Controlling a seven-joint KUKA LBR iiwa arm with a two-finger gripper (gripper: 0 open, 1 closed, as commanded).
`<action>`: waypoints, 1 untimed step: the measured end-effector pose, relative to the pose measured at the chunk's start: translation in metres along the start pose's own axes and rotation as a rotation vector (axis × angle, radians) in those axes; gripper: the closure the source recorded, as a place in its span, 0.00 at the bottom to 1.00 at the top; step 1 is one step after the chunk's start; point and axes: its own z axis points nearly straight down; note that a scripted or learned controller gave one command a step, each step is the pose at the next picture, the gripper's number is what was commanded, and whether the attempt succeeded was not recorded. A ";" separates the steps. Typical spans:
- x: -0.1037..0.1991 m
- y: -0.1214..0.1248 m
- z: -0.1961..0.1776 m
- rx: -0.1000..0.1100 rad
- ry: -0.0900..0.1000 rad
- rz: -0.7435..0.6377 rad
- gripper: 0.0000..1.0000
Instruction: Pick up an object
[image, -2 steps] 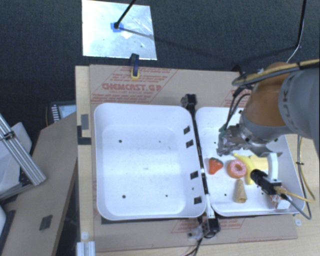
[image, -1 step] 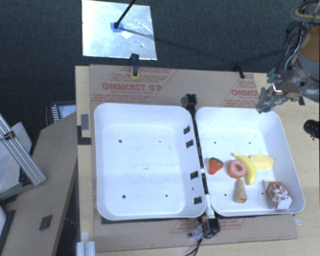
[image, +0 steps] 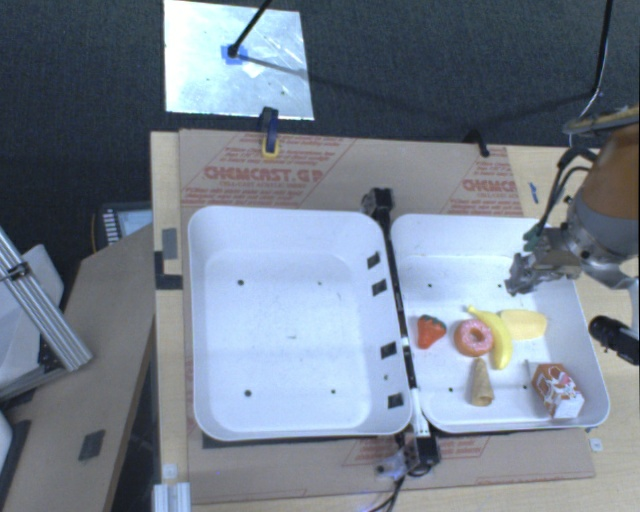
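We see two white bins side by side on the bench: the left bin (image: 285, 320) and the right bin (image: 440, 250), which holds six small things clustered toward its near half. We count one of each.

The banana (image: 492, 338) lies with its long axis running from upper left to lower right, curving toward the near edge, and it touches the donut (image: 473, 338) on its left. The lemon-yellow piece (image: 524, 323) lies just beside the banana on the right, its long axis roughly across the bin, left to right. The strawberry (image: 430, 331) sits left of the donut, near the divider between the bins, its tip seeming to point toward the near side. The cone (image: 482, 383) lies below the donut, its long axis running near to far, narrow end toward the donut. The small red-and-white box (image: 557, 390) stands in the near right corner, well apart from the cone.

The gripper (image: 525, 272) hangs over the far right part of the right bin, above and apart from the lemon-yellow piece and the banana. Nothing sits between its tips; whether they are spread or closed we cannot tell.
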 end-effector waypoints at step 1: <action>0.062 -0.038 -0.074 -0.018 0.002 -0.015 1.00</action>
